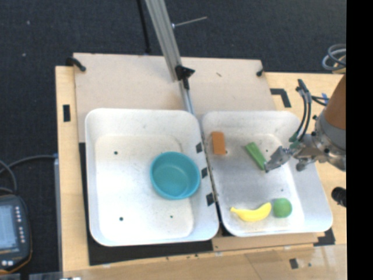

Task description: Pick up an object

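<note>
Gripper point(274, 163) is hovering at three o'clock of the green block point(254, 155), finger state unclear; block looks light, stiff, graspable across its narrow sides.

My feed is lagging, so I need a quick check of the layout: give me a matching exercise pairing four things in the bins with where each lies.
Things:
1. blue bowl
2. orange block
3. banana
4. green ball

Places:
A. right bin, near front edge, left of a round green thing
B. left bin
C. right bin, front right corner
D. right bin, by the divider, toward the back

Pairs: 1-B, 2-D, 3-A, 4-C
</note>
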Available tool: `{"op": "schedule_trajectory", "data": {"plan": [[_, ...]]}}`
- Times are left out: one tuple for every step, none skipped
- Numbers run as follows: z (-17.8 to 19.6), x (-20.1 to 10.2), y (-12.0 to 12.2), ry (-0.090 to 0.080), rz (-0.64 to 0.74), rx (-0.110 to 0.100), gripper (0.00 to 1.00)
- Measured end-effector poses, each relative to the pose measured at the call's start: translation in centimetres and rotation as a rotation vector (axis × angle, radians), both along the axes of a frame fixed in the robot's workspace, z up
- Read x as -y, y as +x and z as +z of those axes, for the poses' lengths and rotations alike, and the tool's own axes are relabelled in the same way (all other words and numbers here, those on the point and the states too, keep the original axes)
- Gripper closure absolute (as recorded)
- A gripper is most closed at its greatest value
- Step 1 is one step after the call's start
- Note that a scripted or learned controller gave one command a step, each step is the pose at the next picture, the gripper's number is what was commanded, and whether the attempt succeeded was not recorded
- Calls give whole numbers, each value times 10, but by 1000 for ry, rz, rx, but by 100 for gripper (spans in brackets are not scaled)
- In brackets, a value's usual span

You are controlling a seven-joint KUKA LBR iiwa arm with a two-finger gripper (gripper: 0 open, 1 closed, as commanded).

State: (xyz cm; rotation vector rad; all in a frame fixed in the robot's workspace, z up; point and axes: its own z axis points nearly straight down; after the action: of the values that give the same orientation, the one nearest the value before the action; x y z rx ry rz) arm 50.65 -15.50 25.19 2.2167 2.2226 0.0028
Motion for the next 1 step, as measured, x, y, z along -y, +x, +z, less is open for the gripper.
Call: {"op": "schedule_trajectory", "data": {"plan": [[0, 0, 0, 0, -2, 1, 0]]}}
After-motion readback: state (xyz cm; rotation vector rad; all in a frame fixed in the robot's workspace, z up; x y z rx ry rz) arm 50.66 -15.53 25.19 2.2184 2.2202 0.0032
